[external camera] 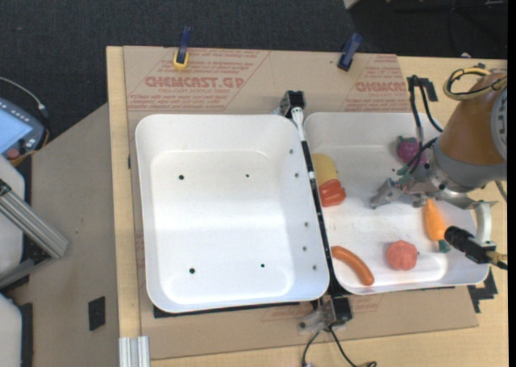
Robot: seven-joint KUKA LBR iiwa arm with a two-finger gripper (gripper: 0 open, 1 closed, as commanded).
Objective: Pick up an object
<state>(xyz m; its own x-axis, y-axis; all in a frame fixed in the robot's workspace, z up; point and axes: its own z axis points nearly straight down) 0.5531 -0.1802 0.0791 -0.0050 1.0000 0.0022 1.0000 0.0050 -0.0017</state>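
Right bin (pixel 363 135) holds all objects. Gripper (pixel 385 194) sits low over its floor, jaws spread, nothing between them. Yellow block (pixel 324 167) and red pepper (pixel 331 193) left of jaws; sausage (pixel 353 264) and pink ball (pixel 401 255) below; carrot (pixel 434 218) right; purple piece (pixel 408 148) above-right.
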